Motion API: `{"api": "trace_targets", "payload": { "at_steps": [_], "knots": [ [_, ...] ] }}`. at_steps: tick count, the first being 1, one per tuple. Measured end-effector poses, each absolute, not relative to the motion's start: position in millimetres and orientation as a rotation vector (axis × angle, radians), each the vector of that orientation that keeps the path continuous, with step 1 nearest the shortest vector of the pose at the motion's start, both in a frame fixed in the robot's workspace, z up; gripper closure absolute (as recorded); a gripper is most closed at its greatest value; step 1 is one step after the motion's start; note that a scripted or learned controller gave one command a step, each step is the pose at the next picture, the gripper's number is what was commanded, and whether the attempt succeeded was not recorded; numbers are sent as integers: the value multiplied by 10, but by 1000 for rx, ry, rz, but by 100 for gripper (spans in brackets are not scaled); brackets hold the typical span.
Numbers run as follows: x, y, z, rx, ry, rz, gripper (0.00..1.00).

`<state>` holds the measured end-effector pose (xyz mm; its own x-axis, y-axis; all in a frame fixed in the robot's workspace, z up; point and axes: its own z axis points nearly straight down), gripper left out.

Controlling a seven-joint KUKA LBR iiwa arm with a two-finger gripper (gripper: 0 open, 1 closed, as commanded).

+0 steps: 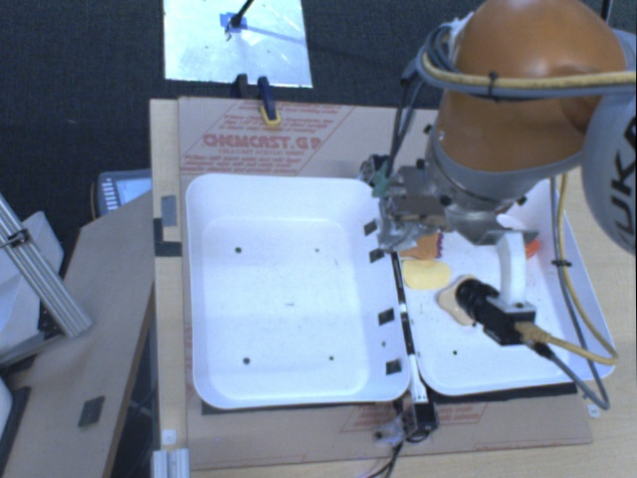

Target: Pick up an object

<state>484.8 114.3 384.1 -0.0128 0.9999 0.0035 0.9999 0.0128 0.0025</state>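
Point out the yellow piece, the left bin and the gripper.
yellow piece [426, 275]: camera view, its flat top.
left bin [289, 302]: camera view, bare floor.
gripper [406, 229]: camera view, lower end of its body.

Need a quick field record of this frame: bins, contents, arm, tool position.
left bin: white, shallow, bare floor with a few small dark dots
right bin: white, shallow, holds the objects
objects: pale yellow flat piece; beige piece beside it, partly under a black part; small orange-red item near the far side
arm: grey with orange band, reaching in from the right, over the right bin
tool: low over the right bin near the divider, just above the yellow piece
grasp: cannot tell
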Motion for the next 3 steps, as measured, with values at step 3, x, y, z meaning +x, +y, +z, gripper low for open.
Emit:
{"api": "trace_targets", "payload": {
  "at_steps": [3],
  "knots": [
    [5478, 2352, 5413, -2218, -2232, -22, 100]
  ]
}}
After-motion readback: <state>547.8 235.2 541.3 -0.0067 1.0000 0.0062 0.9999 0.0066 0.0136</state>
